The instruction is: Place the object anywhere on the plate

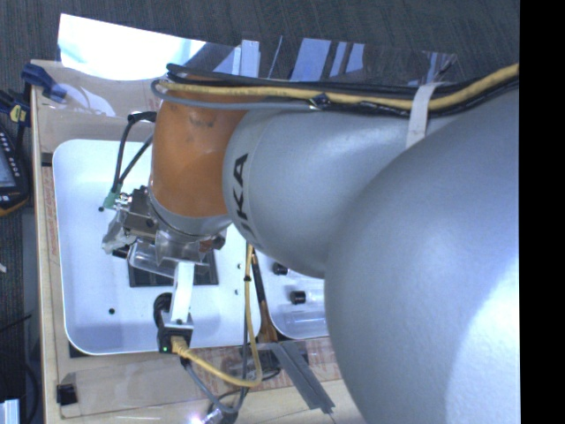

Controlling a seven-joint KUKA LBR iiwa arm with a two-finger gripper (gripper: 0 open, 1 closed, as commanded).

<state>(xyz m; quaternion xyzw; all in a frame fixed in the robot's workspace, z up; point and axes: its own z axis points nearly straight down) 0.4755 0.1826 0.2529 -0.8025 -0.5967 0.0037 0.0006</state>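
Arm (pixel 353 219) blocks most of left bin (pixel 75 237). Gripper (pixel 163 254) low over bin floor; can't tell its state. Object, plate hidden from me, so weight, stiffness, grip spot: can't judge yet.

1. The grey arm (pixel 397 237) reaches in from the right and covers most of the bench (pixel 115 382).
2. Its orange band (pixel 190 162) sits over the left bin (pixel 75 237).
3. The gripper (pixel 163 259) hangs low above that bin's middle.
4. A yellow cable (pixel 353 95) runs along the arm's top.
5. The right bin (pixel 296 325) peeks out beneath the arm, near the bench's front edge.
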